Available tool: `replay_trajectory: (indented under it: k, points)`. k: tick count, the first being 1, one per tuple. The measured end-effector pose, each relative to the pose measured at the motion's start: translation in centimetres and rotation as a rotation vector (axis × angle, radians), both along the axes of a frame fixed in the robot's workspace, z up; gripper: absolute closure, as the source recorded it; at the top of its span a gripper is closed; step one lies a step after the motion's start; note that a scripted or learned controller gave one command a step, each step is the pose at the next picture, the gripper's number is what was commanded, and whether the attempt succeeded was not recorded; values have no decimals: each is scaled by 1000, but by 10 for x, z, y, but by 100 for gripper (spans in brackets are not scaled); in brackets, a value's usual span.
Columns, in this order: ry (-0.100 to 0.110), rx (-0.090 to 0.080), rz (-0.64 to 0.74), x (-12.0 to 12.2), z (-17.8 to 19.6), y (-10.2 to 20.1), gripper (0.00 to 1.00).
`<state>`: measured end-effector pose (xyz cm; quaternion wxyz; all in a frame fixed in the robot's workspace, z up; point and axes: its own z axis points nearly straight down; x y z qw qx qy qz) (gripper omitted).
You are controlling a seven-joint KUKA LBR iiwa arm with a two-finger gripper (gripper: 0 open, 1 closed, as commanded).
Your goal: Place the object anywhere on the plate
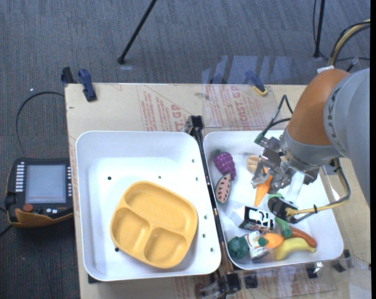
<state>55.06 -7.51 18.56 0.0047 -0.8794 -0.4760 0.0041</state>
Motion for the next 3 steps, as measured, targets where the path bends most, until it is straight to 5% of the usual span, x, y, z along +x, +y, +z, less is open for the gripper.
replay_trajectory:
  k: [1,3]
  points:
    - [0,0,0,0,0,0,0]
    - [0,0,0,0,0,0,0]
